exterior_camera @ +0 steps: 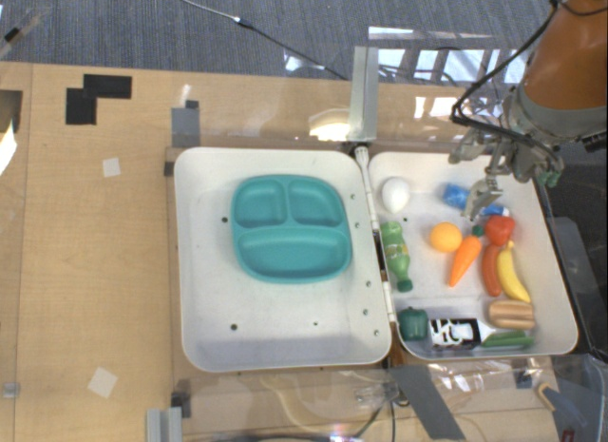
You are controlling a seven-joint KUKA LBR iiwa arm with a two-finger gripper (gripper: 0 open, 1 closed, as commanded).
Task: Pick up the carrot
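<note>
A smooth teal plate [290, 227] with three moulded compartments lies in the left white bin [204, 269]. In the right bin [560, 321], a green bottle [395, 257] lies by the divider below a round white egg [394, 193]. Further right, a glossy orange ball [445, 237] touches the tapered carrot [464, 259], which lies slanted mid-bin. Beyond are a red sausage [489, 270] and curved yellow banana [513, 275]. The metal gripper [483, 201] hangs above the carrot, over a blue piece [457, 195]; whether its fingers are spread cannot be told.
</note>
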